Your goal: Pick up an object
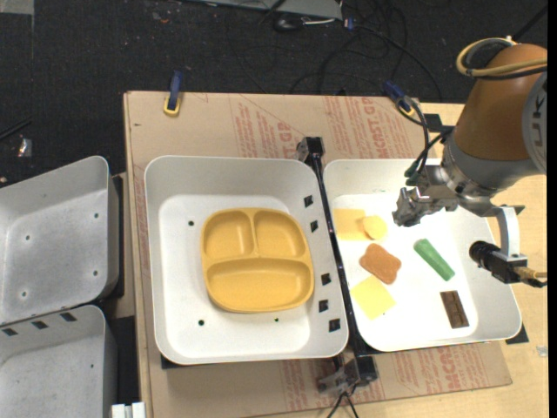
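In the right bin (487,333) lie several small items: a pale yellow slab (349,224) with a small yellow-orange piece (375,227) on it, an orange-brown bread-like piece (381,263), a yellow square (372,297), a green stick (433,259) and a dark brown bar (453,309). My gripper (409,207) hangs over the upper middle of this bin, just right of the yellow-orange piece and above the green stick. I see nothing between its fingers.
The left bin (174,320) holds a yellow divided plate (258,260). A black divider (326,251) runs between the bins. Grey metal trays (52,233) lie off the bench to the left. Clamps (173,94) and cables sit at the bench's far edge.
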You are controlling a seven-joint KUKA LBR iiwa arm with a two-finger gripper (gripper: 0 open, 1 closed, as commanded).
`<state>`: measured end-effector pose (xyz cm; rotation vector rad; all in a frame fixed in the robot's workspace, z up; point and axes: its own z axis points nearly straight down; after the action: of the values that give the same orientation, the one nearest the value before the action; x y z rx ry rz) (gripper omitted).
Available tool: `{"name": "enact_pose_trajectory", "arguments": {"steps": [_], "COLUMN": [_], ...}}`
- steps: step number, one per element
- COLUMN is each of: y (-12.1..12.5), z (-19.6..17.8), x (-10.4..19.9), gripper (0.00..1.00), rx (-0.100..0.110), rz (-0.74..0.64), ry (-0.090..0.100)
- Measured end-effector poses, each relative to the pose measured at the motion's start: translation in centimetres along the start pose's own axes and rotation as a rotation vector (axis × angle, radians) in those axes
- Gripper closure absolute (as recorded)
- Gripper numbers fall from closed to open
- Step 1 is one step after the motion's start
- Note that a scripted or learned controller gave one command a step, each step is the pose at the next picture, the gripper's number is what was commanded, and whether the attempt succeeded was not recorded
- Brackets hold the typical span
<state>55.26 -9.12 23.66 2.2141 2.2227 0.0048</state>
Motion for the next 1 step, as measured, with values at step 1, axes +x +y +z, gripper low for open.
{"name": "enact_pose_trajectory", "arguments": {"steps": [1], "y": [0.11], "z": [-3.83], "x": [0.0], "gripper": [1.0], "rx": [0.001], "rz": [0.001], "ry": [0.0]}}
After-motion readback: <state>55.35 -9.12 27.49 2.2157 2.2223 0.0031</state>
